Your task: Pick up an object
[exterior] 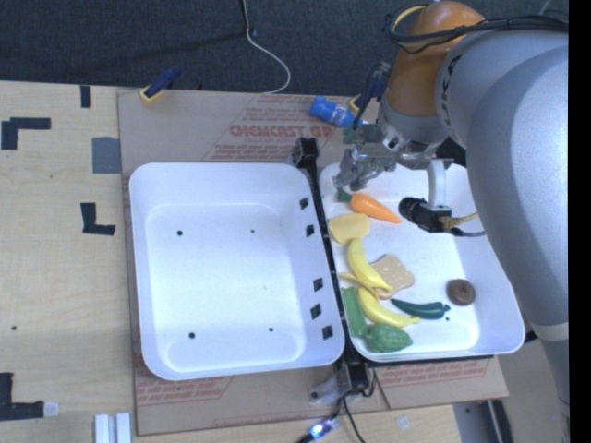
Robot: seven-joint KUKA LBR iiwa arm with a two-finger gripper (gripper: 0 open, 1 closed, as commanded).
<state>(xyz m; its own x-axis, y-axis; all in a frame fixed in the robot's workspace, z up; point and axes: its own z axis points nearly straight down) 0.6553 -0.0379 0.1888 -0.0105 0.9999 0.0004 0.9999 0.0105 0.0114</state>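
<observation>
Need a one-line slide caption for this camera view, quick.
KUKA arm's gripper poised over the right bin, just above a carrot, with bananas nearby.

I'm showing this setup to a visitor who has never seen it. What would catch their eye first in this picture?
First the big grey arm with its orange band, filling the right side and reaching down so the gripper hangs over the far end of the right bin. Next the bright toy food piled in that bin: an orange carrot just below the gripper, a yellow banana and green vegetables nearer the camera. The left bin is a plain white contrast.
</observation>
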